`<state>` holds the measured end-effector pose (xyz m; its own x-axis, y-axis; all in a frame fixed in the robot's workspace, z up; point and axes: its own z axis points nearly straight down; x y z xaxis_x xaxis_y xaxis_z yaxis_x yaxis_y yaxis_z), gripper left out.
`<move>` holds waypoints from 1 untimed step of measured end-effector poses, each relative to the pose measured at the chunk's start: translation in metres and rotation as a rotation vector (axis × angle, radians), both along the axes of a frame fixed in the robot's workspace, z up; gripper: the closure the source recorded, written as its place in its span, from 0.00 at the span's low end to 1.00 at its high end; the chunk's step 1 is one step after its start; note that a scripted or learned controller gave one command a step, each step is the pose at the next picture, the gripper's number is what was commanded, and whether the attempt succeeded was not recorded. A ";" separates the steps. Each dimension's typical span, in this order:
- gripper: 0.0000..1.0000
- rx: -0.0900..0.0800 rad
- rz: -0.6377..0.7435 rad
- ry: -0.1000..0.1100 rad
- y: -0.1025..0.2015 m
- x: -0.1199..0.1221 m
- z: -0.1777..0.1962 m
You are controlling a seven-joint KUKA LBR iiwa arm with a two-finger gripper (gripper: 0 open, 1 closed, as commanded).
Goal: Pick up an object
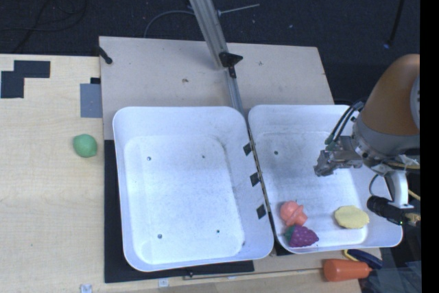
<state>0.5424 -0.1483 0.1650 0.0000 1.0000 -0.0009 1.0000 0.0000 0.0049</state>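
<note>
The gripper (328, 165) hangs over the right bin (302, 127); below its jaws lie a pink toy (293, 212), purple grapes (302, 236) and a yellow piece (351, 217).

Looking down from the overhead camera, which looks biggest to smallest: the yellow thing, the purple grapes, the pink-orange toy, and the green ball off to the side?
1. Yellow piece, slightly the largest.
2. Purple grapes.
3. Pink-orange toy and green ball: too alike to rank.
All four differ little.

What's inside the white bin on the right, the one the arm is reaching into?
The right bin holds three toys near its front edge: a pink one, a purple one and a yellow one. The gripper and arm cover part of its floor.
</note>
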 end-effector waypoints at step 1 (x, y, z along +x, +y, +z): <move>1.00 0.000 0.000 0.000 0.002 0.010 0.057</move>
<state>0.5521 -0.1467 0.2222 -0.0001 1.0000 -0.0008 1.0000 0.0001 0.0049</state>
